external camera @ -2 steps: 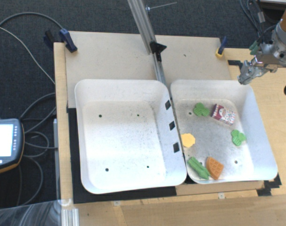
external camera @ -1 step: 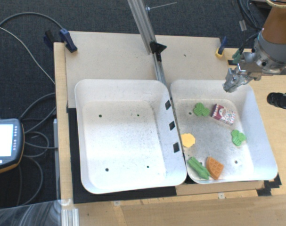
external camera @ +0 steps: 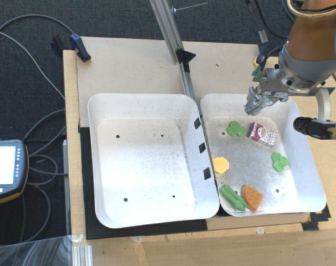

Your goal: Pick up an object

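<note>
So the left bin [external camera: 140, 159] sits bare on the desk [external camera: 129, 65], all the stuff is in the right bin [external camera: 306, 165]. Using the red-and-white packet [external camera: 263, 134] as the landmark: a yellow piece [external camera: 221, 164] is off to its lower left by the bin divider, a green leafy bit [external camera: 236, 129] is just left of it, a long green piece [external camera: 232, 197] and an orange waffle-looking thing [external camera: 252, 197] sit well below it near the front rim, and another green bit [external camera: 279, 162] is just below-right. The tool [external camera: 258, 105] hangs right above the packet's upper-left end, nothing pinched in it, can't tell whether it's spread or pressed together. The packet's long side runs left-to-right, tilted a little, so I'd guess a short drop down and slightly right.
</note>
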Action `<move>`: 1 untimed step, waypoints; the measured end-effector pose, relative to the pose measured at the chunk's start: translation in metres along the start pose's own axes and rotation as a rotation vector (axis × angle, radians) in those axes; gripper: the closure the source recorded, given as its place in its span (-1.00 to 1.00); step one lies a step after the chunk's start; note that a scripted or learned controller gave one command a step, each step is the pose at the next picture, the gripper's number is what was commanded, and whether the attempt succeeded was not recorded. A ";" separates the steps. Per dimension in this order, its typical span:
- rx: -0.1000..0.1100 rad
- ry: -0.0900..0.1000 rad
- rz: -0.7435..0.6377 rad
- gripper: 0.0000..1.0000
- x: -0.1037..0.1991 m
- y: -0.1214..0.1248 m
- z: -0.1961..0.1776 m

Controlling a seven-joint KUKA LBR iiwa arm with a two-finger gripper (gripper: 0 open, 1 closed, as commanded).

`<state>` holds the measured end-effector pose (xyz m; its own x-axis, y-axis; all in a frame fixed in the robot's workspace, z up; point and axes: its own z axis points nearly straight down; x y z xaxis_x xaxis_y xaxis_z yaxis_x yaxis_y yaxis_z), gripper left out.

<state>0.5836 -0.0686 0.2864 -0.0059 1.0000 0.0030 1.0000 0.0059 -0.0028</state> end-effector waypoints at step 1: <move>0.002 0.000 0.001 1.00 0.041 -0.015 0.018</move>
<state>0.5684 -0.0277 0.2687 -0.0048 1.0000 0.0026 1.0000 0.0048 -0.0046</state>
